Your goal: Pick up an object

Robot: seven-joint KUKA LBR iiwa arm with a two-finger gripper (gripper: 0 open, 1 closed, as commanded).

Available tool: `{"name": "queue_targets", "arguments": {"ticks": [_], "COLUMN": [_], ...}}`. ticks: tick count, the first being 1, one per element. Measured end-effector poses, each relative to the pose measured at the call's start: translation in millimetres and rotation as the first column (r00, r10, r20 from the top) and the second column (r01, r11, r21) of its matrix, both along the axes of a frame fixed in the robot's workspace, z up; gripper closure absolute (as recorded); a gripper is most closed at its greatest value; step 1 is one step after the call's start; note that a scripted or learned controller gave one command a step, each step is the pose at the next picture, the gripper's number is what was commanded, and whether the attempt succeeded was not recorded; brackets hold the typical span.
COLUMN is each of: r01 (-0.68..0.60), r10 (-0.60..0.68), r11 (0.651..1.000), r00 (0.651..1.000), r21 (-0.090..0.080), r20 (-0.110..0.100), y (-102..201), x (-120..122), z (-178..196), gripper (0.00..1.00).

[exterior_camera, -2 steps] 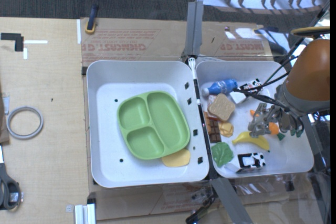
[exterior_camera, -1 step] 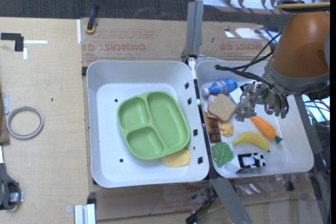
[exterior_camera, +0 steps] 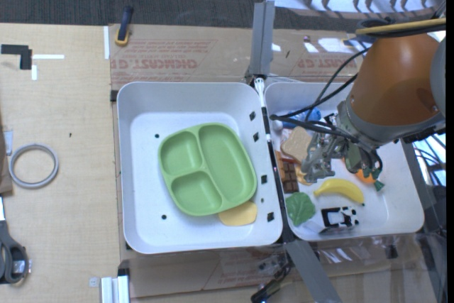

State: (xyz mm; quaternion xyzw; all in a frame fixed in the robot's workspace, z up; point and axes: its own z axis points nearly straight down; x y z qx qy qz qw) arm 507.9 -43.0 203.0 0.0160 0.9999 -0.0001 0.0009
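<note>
A pale wooden bench (exterior_camera: 57, 223) seen from above carries two shallow white bins side by side. The left bin (exterior_camera: 135, 174) holds a green plate (exterior_camera: 207, 168) with three compartments, lying flat near the middle, and a yellow disc (exterior_camera: 240, 215) peeks out from under the plate's lower right edge. The right bin (exterior_camera: 397, 213) is crowded with small objects: a yellow banana (exterior_camera: 340, 189) near the middle, a green leafy piece (exterior_camera: 299, 208) to its lower left, a black and white object (exterior_camera: 337, 218) below it, a tan slice like bread (exterior_camera: 298, 143) near the bin's left wall, and a small orange object (exterior_camera: 369, 172) to the right. The grey arm with its large orange band (exterior_camera: 394, 85) reaches in from the right, and its hand (exterior_camera: 319, 163) hangs over the right bin just above and left of the banana. Whether the hand is wide or narrow cannot be told, and nothing is seen held in it. A grey ring (exterior_camera: 32, 165) lies on the bench at far left.
</note>
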Motion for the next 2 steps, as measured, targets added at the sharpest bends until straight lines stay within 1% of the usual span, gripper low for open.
{"name": "queue_targets", "arguments": {"ticks": [1, 2], "r01": [-0.327, -0.642], "r10": [0.327, 0.642], "r11": [0.945, 0.767], "r00": [0.945, 0.767], "r21": [0.001, 0.000], "r20": [-0.002, 0.001], "y": [-2, 34], "x": [-30, -10], "z": [-12, -11], "gripper": [1.00, 1.00]}}
